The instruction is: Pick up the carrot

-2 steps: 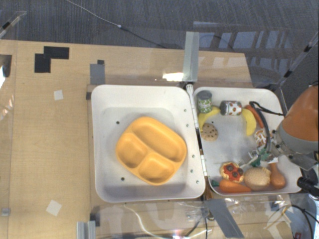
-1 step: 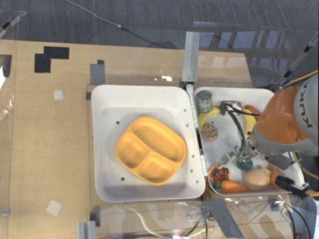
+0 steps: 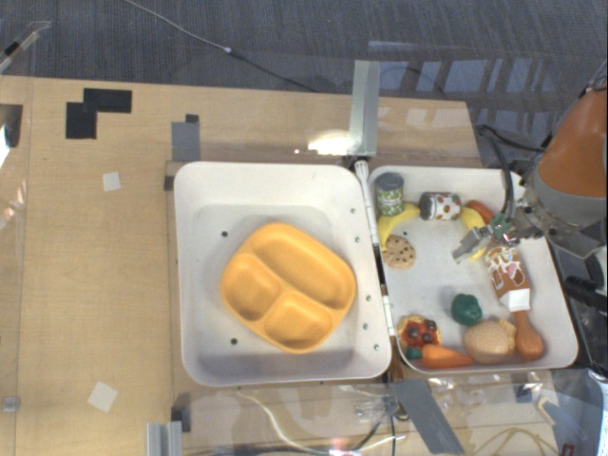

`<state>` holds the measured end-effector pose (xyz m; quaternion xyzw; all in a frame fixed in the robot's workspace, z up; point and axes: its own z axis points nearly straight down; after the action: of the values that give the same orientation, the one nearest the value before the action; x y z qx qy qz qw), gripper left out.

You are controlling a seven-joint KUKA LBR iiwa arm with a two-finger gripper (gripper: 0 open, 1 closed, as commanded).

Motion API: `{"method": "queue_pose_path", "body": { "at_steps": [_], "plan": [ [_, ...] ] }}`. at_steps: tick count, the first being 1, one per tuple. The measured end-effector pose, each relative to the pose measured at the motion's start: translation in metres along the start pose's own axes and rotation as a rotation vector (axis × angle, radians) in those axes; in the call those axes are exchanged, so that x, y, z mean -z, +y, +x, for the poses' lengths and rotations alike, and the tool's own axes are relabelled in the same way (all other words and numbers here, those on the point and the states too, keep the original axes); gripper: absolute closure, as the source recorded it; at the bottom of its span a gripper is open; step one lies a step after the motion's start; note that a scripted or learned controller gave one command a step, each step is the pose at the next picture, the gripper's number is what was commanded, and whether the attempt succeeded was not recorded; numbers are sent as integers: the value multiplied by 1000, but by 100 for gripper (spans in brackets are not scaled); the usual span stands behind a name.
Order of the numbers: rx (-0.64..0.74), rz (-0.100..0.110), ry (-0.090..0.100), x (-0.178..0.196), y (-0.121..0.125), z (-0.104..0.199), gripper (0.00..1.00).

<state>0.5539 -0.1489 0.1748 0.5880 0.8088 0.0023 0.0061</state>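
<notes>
Gripper (image 3: 483,239) hanging low in right bin (image 3: 432,264), jaw state impossible to tell. Just beside a patterned carton (image 3: 507,274). Carrot (image 3: 445,356) well apart from gripper, along that bin's near wall.

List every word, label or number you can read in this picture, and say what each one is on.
No text is readable.
Green can: label too small to read.
Dark can lying on its side: label blurred.
Printed packet: markings too blurred to read.
Black patches on the bench: no lettering.
</notes>
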Motion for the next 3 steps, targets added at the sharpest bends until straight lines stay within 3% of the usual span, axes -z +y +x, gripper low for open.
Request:
{"method": "queue_pose_path", "body": {
  "at_steps": [1, 2, 3],
  "plan": [
    [-46, 7, 3, 5, -69, 2, 0],
    [-252, 9, 5, -23, -78, -26, 0],
    [-462, 10, 4, -46, -81, -33, 0]
  ]
}}
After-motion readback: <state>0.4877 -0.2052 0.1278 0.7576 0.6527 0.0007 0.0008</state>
